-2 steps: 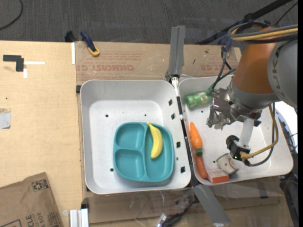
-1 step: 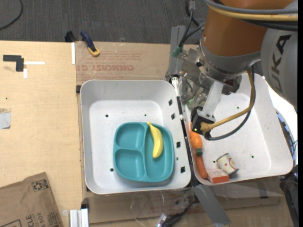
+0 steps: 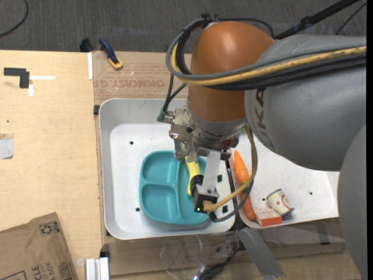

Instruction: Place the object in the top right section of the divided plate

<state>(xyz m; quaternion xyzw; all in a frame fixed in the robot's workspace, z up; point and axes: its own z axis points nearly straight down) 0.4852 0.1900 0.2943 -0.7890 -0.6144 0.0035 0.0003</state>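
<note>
**A:** Where's the claw?

**B:** I see the gripper (image 3: 187,155) low over the left bin (image 3: 106,156), right above the teal divided plate (image 3: 160,185). The wrist and the orange band (image 3: 224,57) sit on top of it from this angle. I cannot tell if it's open or closed, or whether it has hold of anything.

**A:** Task object?

**B:** It's the yellow piece (image 3: 192,177), long and narrow, just under the gripper and over the plate's right side. I can't tell if it's resting on the plate or hanging above it. I can't tell which section either, since the arm hides that side. The two sections on the plate's left are in clear sight.

**A:** Rest of the scene, quick.

**B:** An orange carrot (image 3: 239,167) lies along the seam between the two bins, just right of the plate. In the right bin (image 3: 309,185) there's a small carton (image 3: 280,200) touching a red-orange block (image 3: 268,218), well apart from the plate. A blue-and-yellow clamp (image 3: 111,54) sits on the cardboard sheet (image 3: 140,80) beyond the bins.
</note>
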